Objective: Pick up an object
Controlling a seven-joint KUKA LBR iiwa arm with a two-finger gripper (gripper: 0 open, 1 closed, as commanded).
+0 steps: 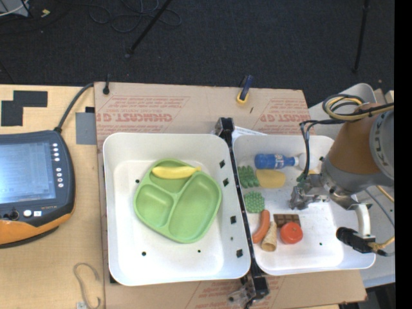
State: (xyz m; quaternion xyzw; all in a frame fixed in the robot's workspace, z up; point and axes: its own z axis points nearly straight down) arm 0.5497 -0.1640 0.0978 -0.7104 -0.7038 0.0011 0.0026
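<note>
Cardboard lined the bench under two white bins, with a pendant (29, 179) at the far left. You had the gripper (304, 195) low in the right bin (322, 253), just right of the toy food, and I could not tell whether it was clamped on anything or standing apart; nothing showed as lifted. By my reading the pick had not yet been made: the arm (357, 153) was down at the pile, and the grasp and the lift were left to do.

Count for the right bin: one blue bottle (273, 161), one yellow block (270, 179) just below it, two green pieces (251, 188), one carrot (262, 226), one cone (270, 239), one brown block (286, 219) and one tomato (291, 233), all near one another. The left bin (129, 256) held one green tray (178, 203), with one banana (174, 170) on its far rim.
</note>
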